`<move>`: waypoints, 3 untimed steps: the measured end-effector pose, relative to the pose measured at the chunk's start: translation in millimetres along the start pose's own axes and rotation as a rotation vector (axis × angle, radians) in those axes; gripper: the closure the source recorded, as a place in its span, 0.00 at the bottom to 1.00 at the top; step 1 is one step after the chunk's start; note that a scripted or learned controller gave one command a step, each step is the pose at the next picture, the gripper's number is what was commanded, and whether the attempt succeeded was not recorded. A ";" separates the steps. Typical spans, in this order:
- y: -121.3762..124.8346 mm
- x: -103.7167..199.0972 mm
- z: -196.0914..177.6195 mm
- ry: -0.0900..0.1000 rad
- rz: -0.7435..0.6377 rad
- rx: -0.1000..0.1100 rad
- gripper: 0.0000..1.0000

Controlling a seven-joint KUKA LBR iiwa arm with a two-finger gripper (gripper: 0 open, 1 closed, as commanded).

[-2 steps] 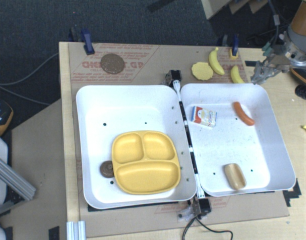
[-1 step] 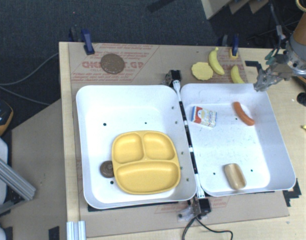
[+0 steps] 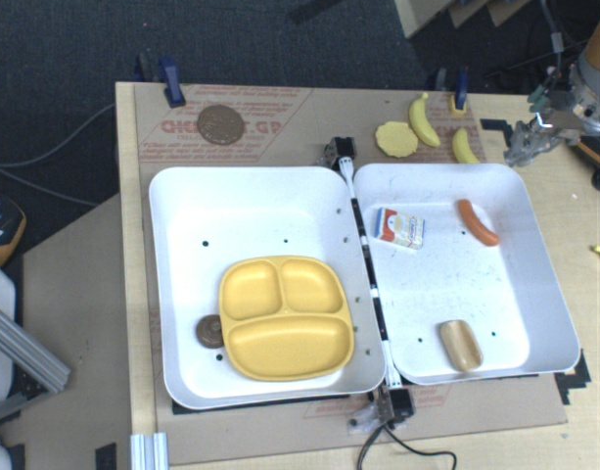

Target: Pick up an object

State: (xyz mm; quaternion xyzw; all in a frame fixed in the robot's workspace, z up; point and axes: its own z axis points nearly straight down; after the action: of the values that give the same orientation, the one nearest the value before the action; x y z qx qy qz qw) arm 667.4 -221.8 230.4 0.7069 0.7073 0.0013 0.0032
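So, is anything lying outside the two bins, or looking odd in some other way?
Yes. Two bananas and a yellow crinkled slice lie on the bench behind the right bin, and a brown disc behind the left bin. Another brown disc is partly hidden under the yellow divided plate.

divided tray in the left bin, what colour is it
Yellow: the divided tray shows clearly in the camera view.

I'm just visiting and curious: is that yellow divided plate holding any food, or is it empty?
Empty. The yellow divided plate sits in the left bin, and all three of its compartments show bare yellow surface.
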 end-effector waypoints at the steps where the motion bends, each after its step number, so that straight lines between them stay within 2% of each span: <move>1: -1.1 -1.7 17.5 0.002 0.000 0.008 1.00; 2: -0.4 -0.9 9.7 0.001 0.000 0.003 1.00; 3: -26.9 -1.9 20.3 0.003 0.002 0.010 1.00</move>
State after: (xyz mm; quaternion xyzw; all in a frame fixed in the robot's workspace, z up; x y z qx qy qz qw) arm 640.6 -223.8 209.9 0.7074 0.7068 -0.0011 -0.0013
